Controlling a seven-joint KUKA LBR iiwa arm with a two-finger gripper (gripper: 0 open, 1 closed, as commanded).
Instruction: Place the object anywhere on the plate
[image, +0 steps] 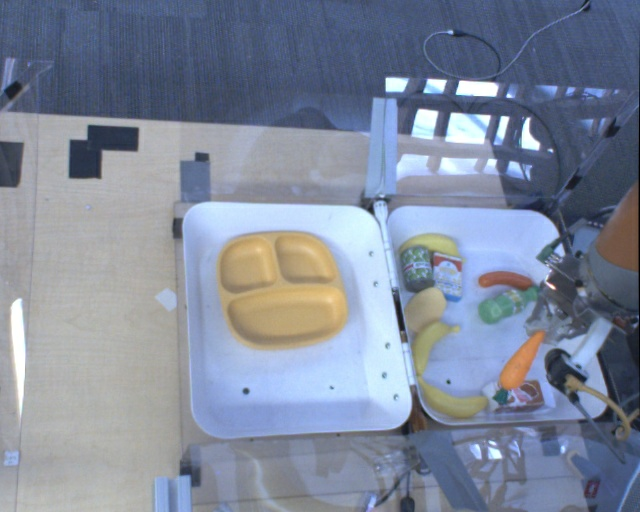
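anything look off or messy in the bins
Nothing is spilled or broken. The yellow plate sits flat in the left bin. The toy food lies jumbled in the right bin; the banana and carrot lean against its lower edge.

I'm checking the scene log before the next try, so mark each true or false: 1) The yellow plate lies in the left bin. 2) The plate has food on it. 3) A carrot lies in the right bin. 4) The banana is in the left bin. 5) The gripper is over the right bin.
1) True: the yellow plate lies in the left bin.
2) False: its three compartments are bare.
3) True: the carrot lies in the right bin.
4) False: the banana lies in the right bin.
5) True: the gripper is over the right bin's right side, beside the carrot.
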